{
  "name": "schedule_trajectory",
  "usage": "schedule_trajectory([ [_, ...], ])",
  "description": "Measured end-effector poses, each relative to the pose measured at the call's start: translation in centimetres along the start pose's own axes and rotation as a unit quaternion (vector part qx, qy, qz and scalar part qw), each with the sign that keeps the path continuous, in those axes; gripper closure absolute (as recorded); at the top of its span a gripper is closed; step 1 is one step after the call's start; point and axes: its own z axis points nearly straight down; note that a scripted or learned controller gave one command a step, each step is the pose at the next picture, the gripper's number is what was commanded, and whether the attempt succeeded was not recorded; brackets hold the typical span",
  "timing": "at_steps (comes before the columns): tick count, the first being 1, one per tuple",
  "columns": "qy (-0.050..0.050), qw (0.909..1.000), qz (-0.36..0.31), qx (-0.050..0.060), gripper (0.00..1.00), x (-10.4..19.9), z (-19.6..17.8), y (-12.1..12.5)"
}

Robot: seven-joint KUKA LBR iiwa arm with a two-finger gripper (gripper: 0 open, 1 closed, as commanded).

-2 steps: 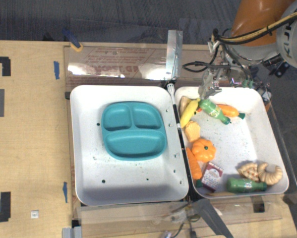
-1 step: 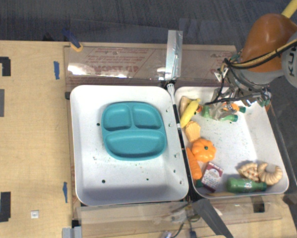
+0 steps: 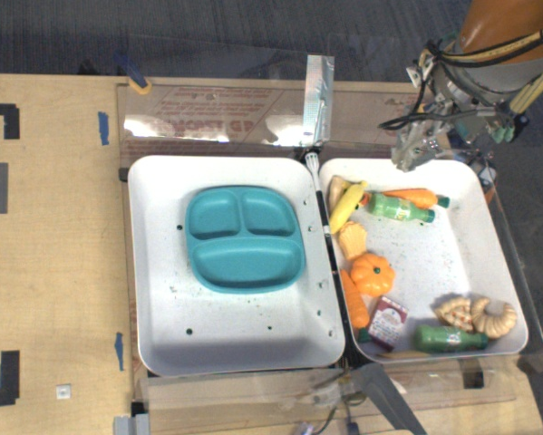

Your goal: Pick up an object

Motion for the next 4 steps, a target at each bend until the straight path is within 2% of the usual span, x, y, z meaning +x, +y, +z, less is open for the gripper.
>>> schedule_trajectory([
  [1,0.013,0.9998,0.013,-0.005,1.00,11.0,14.8,-3.6],
  [2,0.008,0.9999,0.010,-0.003,0.00,10.5,14.2,-3.6],
  [3,0.005,0.9985,0.055,-0.001,0.00,12.3,17.3,2.3],
  [4,0.003,0.9950,0.100,0.000,0.00,15.8,17.2,4.3],
])
